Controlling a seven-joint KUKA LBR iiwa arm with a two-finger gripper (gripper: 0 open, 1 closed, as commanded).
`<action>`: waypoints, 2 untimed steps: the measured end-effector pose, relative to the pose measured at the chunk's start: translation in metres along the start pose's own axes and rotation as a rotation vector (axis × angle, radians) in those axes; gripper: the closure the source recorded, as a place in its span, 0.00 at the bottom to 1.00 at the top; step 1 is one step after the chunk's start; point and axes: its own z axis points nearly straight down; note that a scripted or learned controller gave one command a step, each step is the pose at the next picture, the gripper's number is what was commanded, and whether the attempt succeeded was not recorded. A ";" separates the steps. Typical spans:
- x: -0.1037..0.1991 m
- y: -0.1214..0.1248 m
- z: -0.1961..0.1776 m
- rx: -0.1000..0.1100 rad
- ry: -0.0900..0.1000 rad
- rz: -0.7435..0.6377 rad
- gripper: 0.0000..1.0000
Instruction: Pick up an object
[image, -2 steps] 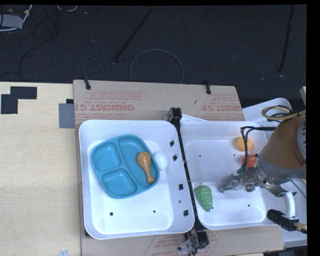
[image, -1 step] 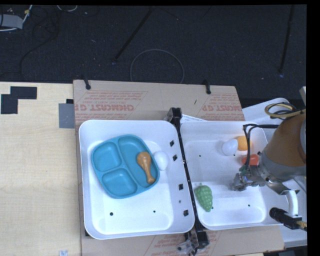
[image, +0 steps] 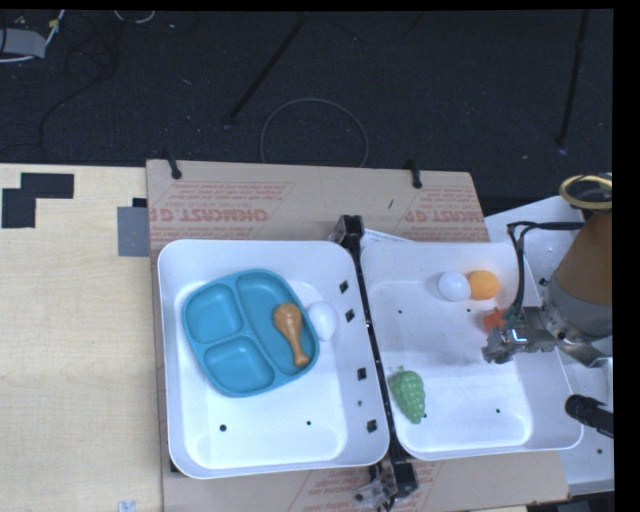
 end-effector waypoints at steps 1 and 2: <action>0.002 0.011 -0.052 -0.001 0.000 -0.001 1.00; 0.001 0.011 -0.068 0.002 0.001 0.000 1.00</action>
